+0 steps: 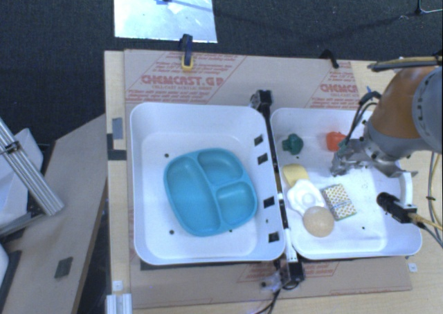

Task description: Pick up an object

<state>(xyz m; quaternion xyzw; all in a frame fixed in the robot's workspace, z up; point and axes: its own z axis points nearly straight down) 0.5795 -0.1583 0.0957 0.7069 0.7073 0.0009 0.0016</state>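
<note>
The right bin [374,240] holds several small objects. A teal toy [293,144] lies at its back left and an orange piece [334,140] sits at the back middle. A yellow block [295,173] touches a white egg-shaped piece [303,197], with a tan ball [318,221] in front of it. A patterned square pouch [339,200] lies beside the ball. My gripper [340,164] hangs low over the bin floor, just in front of the orange piece and behind the pouch. Nothing shows in its grasp.
The left bin [149,167] holds a blue divided plate [210,190]. A black divider with clips [270,167] runs between the bins. The arm's grey and orange wrist [405,115] covers the right bin's back right corner.
</note>
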